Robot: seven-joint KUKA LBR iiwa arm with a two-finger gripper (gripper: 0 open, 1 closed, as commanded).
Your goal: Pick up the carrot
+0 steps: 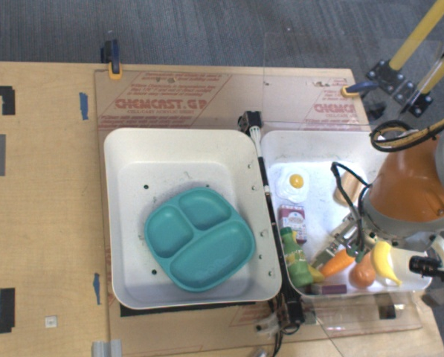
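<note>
The orange carrot (336,263) lies slanted near the front of the right bin (322,158), its lower end pointing left toward a green vegetable (296,262). My gripper (340,242) hangs right over the carrot's upper side, touching it or nearly so. The grey arm with its orange band (407,188) reaches in from the right and hides the bin's right part.
The right bin also holds a fried egg (296,181), a small maroon carton (292,219), a round orange fruit (363,274) and a banana (385,262), both tight against the carrot's right. The left bin (132,162) holds a teal divided plate (199,238).
</note>
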